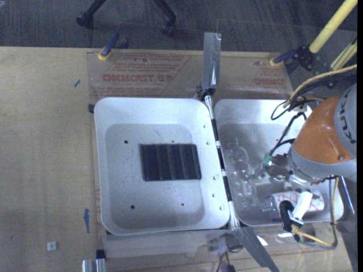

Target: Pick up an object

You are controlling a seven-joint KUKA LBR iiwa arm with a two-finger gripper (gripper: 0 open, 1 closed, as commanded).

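Clear plastic pieces [241, 164] lie in the right bin [249, 109], on the floor near its left wall. They are see-through and glare off the white floor blurs their edges, so their number and shape cannot be made out. A white packet with red print [295, 199] lies nearer the front wall of the same bin, partly covered by the arm. A dark ribbed rectangular panel [170, 162] lies flat in the middle of the left bin [113, 118], apart from all its walls.

The arm enters from the right and its far side is cut off by the frame edge. Its orange band [320, 136] hangs over the right half of the right bin and hides the floor beneath. The gripper [272, 171] sits low in that bin, just right of the clear pieces. The wrist blocks most of it, and I cannot tell whether it is spread, pressed together or pinching anything. Contact with any piece cannot be confirmed.

Black and yellow cables [300, 95] loop over the bin's far right corner. A small white and black fitting [292, 211] at the front rim is too blurred to identify.
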